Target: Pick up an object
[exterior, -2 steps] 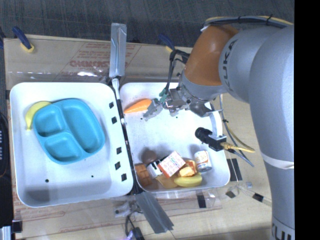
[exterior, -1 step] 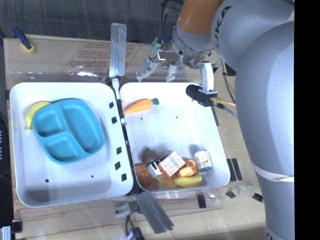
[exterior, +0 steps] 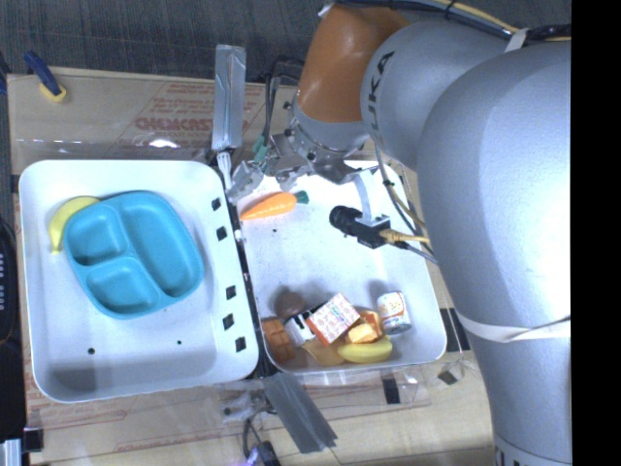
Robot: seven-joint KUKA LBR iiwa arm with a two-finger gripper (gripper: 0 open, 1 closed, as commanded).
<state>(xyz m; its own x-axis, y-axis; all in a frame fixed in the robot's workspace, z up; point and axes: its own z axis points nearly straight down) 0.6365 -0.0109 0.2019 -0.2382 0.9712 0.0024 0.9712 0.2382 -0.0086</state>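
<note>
An orange toy carrot (exterior: pixel 269 205) with a green tip lies at the back left of the right bin (exterior: pixel 320 260). My gripper (exterior: pixel 254 171) is just above and behind it, close to the bin's back left corner. I cannot tell whether it touches the carrot. The grey arm with its orange band (exterior: pixel 340 61) comes in from the right and hides the bin's back right part.
Piled at the right bin's front edge are a red and white box (exterior: pixel 333 318), a yellow banana (exterior: pixel 365 351), a small can (exterior: pixel 393 311) and a brown item (exterior: pixel 288 304). The left bin (exterior: pixel 58 357) holds a blue divided plate (exterior: pixel 136 250) over a yellow thing (exterior: pixel 66 216).
</note>
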